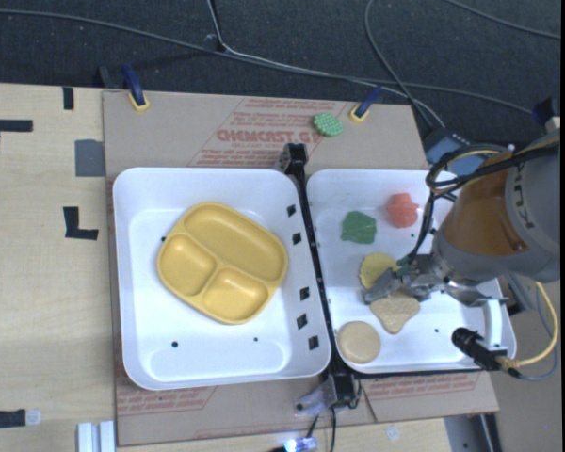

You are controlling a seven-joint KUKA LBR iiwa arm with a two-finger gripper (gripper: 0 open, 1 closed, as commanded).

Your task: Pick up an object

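Yellow foam-looking piece (375, 267) sits mid right bin (471, 361), and my hand (381, 287) is right at its lower edge; I can't tell its state from this angle. I'd guess it's light, soft, slightly squashy, so pinch across the edges. Same bin holds a tan heart-ish piece (395, 313), round cream disc (359, 342), green piece (359, 226), red piece (402, 209). Left bin (132, 347) holds a yellow divided plate (222, 261).
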